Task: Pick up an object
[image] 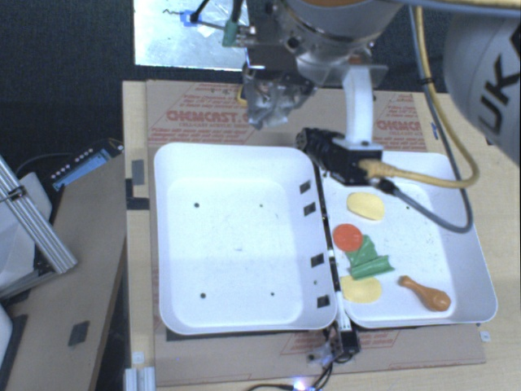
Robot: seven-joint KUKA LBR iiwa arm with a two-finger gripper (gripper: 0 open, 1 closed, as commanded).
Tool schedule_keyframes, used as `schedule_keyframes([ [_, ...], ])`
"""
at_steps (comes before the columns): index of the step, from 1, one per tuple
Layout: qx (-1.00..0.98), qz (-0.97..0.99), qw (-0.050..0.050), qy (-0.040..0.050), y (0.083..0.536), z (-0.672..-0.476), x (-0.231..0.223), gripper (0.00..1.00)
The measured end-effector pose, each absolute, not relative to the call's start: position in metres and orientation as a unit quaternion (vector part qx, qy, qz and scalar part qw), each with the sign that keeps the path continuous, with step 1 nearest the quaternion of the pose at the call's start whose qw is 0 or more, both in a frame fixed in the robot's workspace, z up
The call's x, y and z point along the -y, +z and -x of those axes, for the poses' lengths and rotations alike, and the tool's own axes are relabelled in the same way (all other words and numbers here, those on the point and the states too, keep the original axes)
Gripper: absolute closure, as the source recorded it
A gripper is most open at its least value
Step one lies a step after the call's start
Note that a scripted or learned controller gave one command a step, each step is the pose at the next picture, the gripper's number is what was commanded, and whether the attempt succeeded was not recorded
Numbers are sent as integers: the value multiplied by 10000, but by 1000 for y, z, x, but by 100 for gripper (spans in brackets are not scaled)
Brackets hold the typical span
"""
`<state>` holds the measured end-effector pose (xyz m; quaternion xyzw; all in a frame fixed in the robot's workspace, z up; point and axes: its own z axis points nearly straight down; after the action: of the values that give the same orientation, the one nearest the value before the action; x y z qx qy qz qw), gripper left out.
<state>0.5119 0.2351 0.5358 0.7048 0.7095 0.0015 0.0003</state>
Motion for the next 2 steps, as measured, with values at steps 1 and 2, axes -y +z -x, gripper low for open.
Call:
schedule_keyframes([
  [1,-7093,-7049,-4,3,535,-485,-234,100],
  [2,-7071,-7071,0,6,535,-486,-191,100],
])
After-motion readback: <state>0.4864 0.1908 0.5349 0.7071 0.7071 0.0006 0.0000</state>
